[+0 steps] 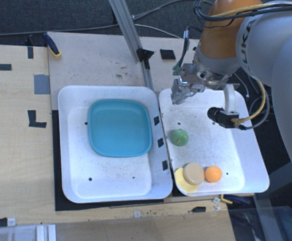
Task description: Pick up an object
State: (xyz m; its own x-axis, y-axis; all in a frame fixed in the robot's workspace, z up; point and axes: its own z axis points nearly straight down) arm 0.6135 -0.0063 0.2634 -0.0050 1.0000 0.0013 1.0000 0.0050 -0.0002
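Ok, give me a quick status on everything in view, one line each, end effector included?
End effector: above the right bin's far left corner, nothing visibly held.
Teal plate: flat in the left bin, nothing on it.
Green ball: loose in the right bin, below the end effector.
Orange ball: at the right bin's near edge.
Tan disc: resting on a yellow piece, left of the orange ball.

Green ball (179, 137), orange ball (213, 174), perhaps tan puck (193, 173), right bin (246, 149).
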